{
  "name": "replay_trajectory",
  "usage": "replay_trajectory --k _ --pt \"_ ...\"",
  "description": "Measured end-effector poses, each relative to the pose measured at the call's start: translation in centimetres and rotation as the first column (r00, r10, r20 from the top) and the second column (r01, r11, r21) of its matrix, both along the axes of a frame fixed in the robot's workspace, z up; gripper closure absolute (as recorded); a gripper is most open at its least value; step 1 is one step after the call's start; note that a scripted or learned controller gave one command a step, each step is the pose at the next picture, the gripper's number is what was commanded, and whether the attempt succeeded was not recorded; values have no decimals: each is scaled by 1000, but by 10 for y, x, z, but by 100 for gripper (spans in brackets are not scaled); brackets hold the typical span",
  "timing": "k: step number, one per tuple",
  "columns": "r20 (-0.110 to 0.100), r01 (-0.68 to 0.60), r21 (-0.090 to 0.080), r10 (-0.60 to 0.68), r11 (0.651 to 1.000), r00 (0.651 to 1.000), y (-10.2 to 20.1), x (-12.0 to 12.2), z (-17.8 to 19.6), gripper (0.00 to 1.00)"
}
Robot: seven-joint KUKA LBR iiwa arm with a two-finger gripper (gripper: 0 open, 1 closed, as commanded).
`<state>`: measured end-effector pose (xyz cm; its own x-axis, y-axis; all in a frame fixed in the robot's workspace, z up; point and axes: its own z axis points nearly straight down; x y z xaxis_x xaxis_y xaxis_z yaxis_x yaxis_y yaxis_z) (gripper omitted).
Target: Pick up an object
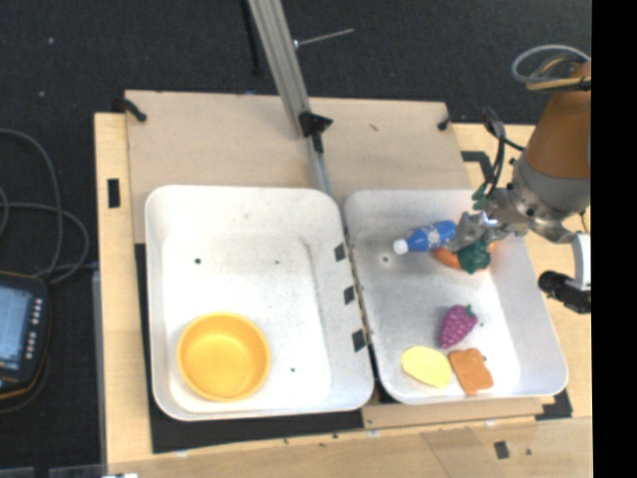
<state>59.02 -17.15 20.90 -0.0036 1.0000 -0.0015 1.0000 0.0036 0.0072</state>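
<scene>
The right bin (518, 297) holds several toys. A blue bottle with a white cap (428, 237) lies near its far side. Beside the bottle is an orange and green carrot-like toy (466, 258). Purple grapes (457, 325) rest lower down, with a yellow piece (427, 366) and an orange slab (471, 370) at the near edge. My gripper (482, 227) hangs low over the bottle's right end and the carrot toy, partly covering them. I cannot make out whether it touches either one.
A yellow bowl (223, 355) sits in the near left corner of the left bin (249, 202). A slanted metal rail (284, 58) rises from behind the bins. A pendant with a screen (18, 332) lies at the far left, off the bench.
</scene>
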Motion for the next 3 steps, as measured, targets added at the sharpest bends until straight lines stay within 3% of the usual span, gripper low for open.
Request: replay_trajectory --k 1,3 --pt "-4 0 1 0 1000 1000 -1 1 17 100" --pt "-8 -3 3 3 1000 1000 105 24 21 100"
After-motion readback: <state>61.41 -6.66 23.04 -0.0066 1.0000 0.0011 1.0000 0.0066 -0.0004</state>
